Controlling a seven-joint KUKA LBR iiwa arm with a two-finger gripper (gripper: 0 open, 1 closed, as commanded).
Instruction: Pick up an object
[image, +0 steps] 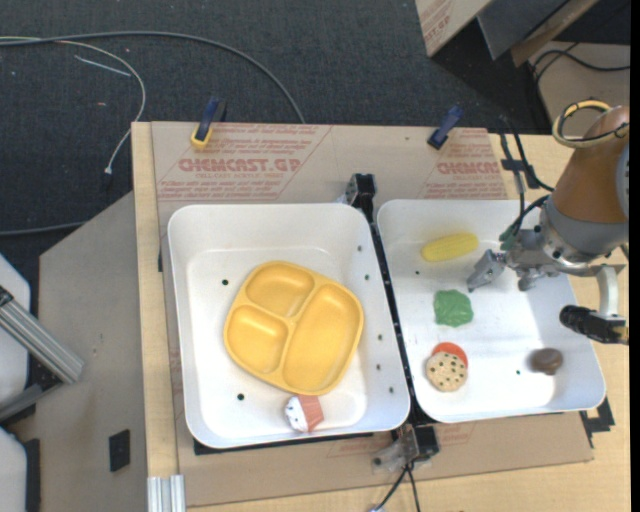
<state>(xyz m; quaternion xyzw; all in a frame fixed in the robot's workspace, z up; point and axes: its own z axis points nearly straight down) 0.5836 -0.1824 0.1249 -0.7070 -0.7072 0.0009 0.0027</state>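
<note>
A: Camera view, right bin (570, 395): gripper (487, 272) right of centre, fingers parted, holding nothing.

B: Nearest: yellow corn (449, 247), just above-left; green lump (453, 307) below. Grasp and lift both pending.

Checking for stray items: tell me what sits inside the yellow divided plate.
The yellow divided plate shows three bare compartments. Whatever lies beneath it in the left bin is covered.
</note>
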